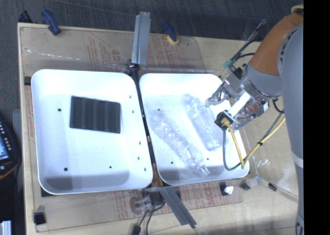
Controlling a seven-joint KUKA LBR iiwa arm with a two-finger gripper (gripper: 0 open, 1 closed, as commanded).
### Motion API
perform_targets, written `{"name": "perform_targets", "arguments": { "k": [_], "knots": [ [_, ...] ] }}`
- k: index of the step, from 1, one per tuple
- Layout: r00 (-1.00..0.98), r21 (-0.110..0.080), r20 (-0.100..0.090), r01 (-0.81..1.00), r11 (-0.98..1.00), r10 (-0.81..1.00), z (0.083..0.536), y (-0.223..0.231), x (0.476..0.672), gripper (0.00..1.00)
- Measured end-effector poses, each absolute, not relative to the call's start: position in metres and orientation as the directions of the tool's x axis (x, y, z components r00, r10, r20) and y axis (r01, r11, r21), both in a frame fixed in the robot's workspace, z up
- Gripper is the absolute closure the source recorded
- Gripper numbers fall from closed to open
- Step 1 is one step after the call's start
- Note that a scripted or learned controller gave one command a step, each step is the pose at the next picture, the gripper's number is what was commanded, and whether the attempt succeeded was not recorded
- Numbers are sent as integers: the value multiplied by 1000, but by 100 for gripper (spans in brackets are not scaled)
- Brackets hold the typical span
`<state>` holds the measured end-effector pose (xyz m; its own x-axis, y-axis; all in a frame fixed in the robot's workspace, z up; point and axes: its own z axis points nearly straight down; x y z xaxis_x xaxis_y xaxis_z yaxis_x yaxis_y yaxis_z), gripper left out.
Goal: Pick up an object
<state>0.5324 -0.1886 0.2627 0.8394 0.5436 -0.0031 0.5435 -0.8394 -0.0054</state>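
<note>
Two clear plastic bottles lie in the right bin [154, 87]: one bottle [178, 138] runs diagonally from the middle toward the front, the other bottle [203, 123] lies further right, near the bin's right wall. A dark ribbed rectangular pad [96, 114] lies flat in the left bin [46, 141]. My gripper [218, 109] hangs over the right bin's right edge, just right of the second bottle. Its fingers are spread apart with nothing between them.
A metal bar [140, 38] stands at the back where the bins meet. Blue clamps [50, 21] hold the board's far edge. A yellow cable [238, 151] loops down from the wrist over the right bin's front right corner.
</note>
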Motion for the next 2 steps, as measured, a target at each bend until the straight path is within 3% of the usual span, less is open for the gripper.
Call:
{"name": "perform_targets", "arguments": {
  "k": [1, 2],
  "knots": [
    [978, -6, -5, 210, -978, 210, 220, -109, 524, 0],
    [978, -2, -1, 209, -978, 209, 293, -79, 554, 0]
  ]
}}
